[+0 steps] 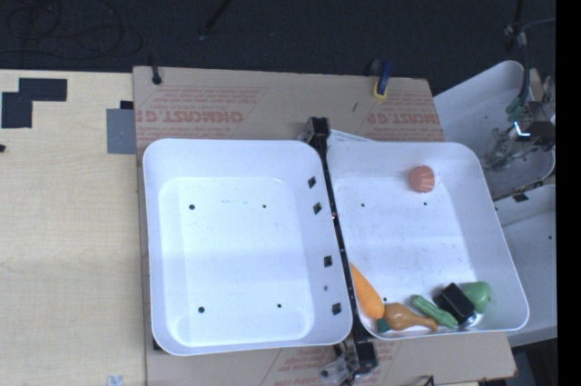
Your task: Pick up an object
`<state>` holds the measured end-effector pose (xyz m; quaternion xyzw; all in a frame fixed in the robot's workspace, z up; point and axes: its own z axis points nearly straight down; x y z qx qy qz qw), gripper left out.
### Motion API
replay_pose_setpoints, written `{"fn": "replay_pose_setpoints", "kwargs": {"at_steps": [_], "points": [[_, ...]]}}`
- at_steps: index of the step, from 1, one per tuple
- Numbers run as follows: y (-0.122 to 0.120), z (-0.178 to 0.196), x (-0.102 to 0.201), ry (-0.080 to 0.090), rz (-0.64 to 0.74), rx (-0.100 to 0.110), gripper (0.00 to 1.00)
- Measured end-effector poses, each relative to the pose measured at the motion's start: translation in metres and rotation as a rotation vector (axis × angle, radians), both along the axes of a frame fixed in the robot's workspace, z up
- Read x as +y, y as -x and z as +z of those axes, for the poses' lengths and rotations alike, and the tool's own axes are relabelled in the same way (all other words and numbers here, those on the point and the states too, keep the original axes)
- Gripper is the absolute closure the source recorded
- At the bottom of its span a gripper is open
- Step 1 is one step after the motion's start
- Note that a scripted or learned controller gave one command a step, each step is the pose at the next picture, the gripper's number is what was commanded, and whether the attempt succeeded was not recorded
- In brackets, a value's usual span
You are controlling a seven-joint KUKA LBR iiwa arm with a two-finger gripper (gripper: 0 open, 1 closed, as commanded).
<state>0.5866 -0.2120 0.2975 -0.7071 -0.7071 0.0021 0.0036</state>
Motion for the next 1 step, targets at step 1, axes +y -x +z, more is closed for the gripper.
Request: {"fn": "replay_pose_setpoints", "kwargs": {"at_steps": [1], "points": [[-0.0035, -0.1060, 0.0009, -0.002, 0.000, 0.005, 1.00]]}}
